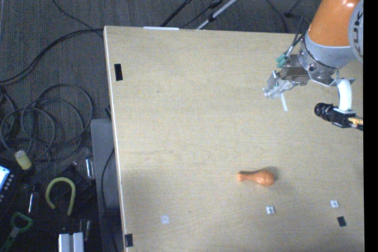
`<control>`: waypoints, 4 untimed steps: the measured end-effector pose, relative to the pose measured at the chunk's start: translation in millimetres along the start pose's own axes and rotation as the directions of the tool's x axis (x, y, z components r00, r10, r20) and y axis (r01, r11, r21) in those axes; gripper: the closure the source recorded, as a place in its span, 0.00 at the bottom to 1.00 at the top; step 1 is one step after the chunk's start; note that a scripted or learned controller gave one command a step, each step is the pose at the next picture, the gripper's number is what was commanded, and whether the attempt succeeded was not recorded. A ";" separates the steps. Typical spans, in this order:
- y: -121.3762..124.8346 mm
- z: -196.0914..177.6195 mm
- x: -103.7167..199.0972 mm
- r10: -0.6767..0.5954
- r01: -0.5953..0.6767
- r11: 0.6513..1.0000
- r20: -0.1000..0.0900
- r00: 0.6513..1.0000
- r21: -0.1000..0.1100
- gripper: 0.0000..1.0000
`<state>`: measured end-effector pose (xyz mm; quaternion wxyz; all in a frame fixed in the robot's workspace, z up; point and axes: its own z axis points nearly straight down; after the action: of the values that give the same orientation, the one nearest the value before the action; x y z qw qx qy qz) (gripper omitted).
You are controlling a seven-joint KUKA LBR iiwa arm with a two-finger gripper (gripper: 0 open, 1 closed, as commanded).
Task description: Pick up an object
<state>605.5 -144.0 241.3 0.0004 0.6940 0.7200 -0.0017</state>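
One candidate object lies on the bench: we log a small orange piece (pixel 257 177), pear- or gourd-shaped, resting on its side with the narrow end to the left and the rounded bulb to the right. It sits on the pale wooden surface (pixel 189 103) toward the near side, somewhat right of centre, with nothing touching it.

Item, the arm (pixel 336 15): grey with an orange band, entering from the right at the far side. Item, the gripper (pixel 277 88): pointing leftward, poised over bare wood at the far right, well apart from the orange piece and farther from us than it. We see nothing between its fingers; whether the claw is released or clenched we cannot tell, since the metal parts blur together at this angle.

Item, small markers: a black tag (pixel 118 72) near the far-left edge of the surface and a few pale and dark squares along the near edge, one (pixel 270 209) just beyond the orange piece toward us. Item, the floor at left: coiled cables (pixel 47 121) and a yellow-green U-shaped part (pixel 61 192).

Step in hand, in our judgement: approach, with no grasp yet made. The next move calls for carrying the gripper nearward and slightly left until it stands over the orange piece, fingers spread, then descending. We reckon closing across the bulb's width is the safer choice, as the rounded form may roll if nudged.
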 end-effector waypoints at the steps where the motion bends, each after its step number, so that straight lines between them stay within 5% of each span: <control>1: -85.5 86.8 -23.6 -0.047 0.047 0.999 -0.004 0.999 0.002 1.00; 2: -85.3 86.7 -23.6 -0.047 0.047 0.999 -0.004 0.999 0.001 0.00; 3: -7.3 158.6 -77.6 -0.098 0.098 0.995 -0.005 0.995 0.000 0.00; 4: -6.8 149.4 -76.6 -0.098 0.098 0.995 -0.005 0.995 -0.001 1.00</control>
<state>601.3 -221.2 92.2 -0.0013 0.6577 0.7533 0.0005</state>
